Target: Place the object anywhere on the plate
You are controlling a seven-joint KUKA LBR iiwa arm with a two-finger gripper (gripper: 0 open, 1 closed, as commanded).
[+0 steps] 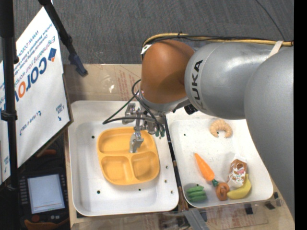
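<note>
Two shallow white plastic bins sit side by side on the bench. The left bin (86, 186) holds one thing: a yellow-orange plastic plate (115, 169) with three compartments, one long along the top and two smaller ones below. The grey arm with its orange band (165, 71) reaches in from the right, and its metal two-finger gripper (136, 146) hangs over the plate, about where the dividers meet. From here I cannot tell whether it is clenched or released, and I can make out nothing in it.

The right bin (259, 157) holds six toy foods. One pale tan croissant (220, 127) lies alone near the top. One orange carrot with a green stub (205, 168) lies slantwise in the middle. Along the bottom edge there is one green ridged piece, perhaps a pepper or pea pods (195, 193), one small brown ring-shaped pastry (222, 191) touching the carrot's green end, one yellow banana (241, 190) just beside the ring, and one brown-and-white wrapped item (237, 171) resting just above the banana.

One white signboard with blue lettering (36, 80) leans at the left.
</note>
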